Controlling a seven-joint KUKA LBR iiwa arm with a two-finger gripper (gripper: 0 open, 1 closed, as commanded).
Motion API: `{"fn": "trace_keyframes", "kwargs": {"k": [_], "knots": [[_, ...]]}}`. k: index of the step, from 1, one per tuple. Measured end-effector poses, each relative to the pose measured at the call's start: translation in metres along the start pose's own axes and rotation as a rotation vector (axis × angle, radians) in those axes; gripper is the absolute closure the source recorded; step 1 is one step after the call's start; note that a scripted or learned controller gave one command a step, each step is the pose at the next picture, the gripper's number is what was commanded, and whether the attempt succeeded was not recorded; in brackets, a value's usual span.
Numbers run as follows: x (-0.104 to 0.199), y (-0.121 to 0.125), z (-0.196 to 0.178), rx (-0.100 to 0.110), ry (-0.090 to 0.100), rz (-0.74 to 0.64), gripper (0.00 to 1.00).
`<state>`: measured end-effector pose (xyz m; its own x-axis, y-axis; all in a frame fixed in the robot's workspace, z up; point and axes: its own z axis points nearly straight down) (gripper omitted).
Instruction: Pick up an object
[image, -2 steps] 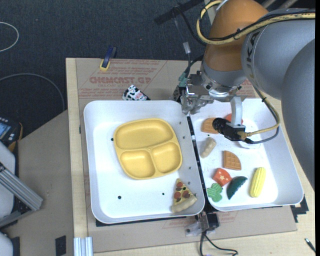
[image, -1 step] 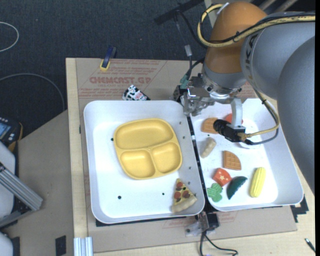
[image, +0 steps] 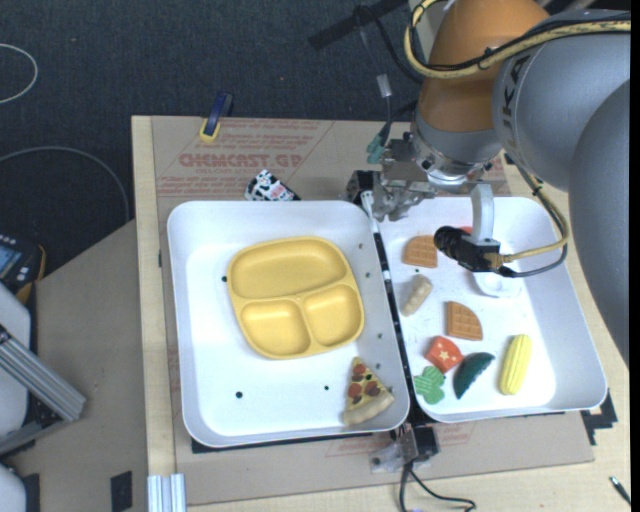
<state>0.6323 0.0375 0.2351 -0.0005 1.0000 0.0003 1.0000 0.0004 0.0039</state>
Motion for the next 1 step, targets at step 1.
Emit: {"fn": "trace_keyframes", "kwargs": {"k": [1], "knots": [[0.0037, -0.0119, 0.0167, 0.008, 0.0, 0.001, 1.0]]}}
